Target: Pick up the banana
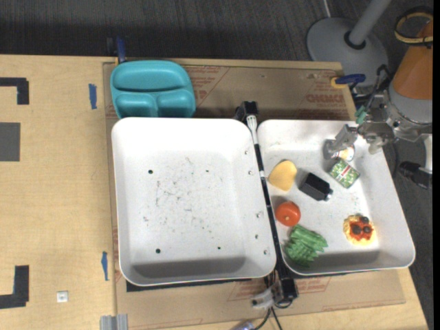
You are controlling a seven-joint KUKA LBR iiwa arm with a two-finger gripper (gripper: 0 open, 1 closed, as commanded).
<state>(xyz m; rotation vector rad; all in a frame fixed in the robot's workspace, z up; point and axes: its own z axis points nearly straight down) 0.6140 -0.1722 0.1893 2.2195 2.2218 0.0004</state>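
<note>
White plastic forms two shallow bins set side by side on a brown cardboard sheet, seen from above at a slant. The left bin (pixel 185 198) is marked by faint scuffs and small dark holes. The right bin (pixel 385 205) is filled with several small items. A yellow rounded piece (pixel 282 174), which may be the banana, is placed near the bin's left wall. A black block (pixel 316 186) is seen just to its right. A red tomato (pixel 288 213) is found below the yellow piece, and a green leafy toy (pixel 304 244) is found below that. An orange and yellow item with dark spots (pixel 359 229) is placed toward the lower right corner. A small green and white carton (pixel 344 172) is seen in the upper part of the bin.

The grey arm is extended in from the right, with its orange band (pixel 416 74) visible at the top right corner. The gripper (pixel 342 147) is positioned just above the carton, well apart from the yellow piece. Whether its fingers are apart or together cannot be told.

A teal compartment tray (pixel 152 88) is placed behind the left bin.
</note>
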